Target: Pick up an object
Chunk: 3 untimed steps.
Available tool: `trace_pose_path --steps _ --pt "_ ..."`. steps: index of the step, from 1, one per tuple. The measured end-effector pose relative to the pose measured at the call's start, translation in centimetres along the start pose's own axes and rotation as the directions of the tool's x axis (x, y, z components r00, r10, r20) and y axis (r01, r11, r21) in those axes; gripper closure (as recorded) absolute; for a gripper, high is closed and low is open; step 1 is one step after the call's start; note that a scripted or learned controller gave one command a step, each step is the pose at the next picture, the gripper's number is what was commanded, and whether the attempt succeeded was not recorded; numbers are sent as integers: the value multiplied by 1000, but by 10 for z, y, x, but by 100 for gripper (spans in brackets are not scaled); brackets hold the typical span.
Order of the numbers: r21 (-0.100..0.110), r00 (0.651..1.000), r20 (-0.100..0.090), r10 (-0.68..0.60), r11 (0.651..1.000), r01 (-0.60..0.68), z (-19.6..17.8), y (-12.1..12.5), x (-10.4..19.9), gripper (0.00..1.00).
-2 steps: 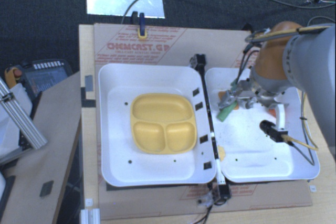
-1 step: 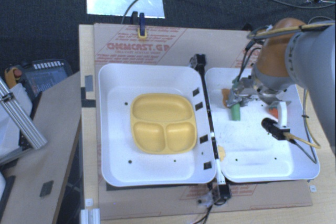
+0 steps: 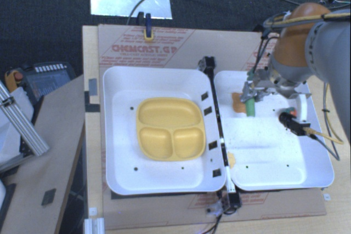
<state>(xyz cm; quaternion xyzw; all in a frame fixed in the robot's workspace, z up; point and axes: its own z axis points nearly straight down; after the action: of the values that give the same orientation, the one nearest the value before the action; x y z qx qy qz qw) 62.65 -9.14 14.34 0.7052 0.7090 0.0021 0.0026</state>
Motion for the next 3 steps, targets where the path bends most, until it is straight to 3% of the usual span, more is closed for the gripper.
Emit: trace_pose_path --steps 2,3 --pt "2 1000 0 1 1000 -1 -75 -2 -7 100" --pt "4 1000 -3 -5 1000 5 -83 -5 48 100"
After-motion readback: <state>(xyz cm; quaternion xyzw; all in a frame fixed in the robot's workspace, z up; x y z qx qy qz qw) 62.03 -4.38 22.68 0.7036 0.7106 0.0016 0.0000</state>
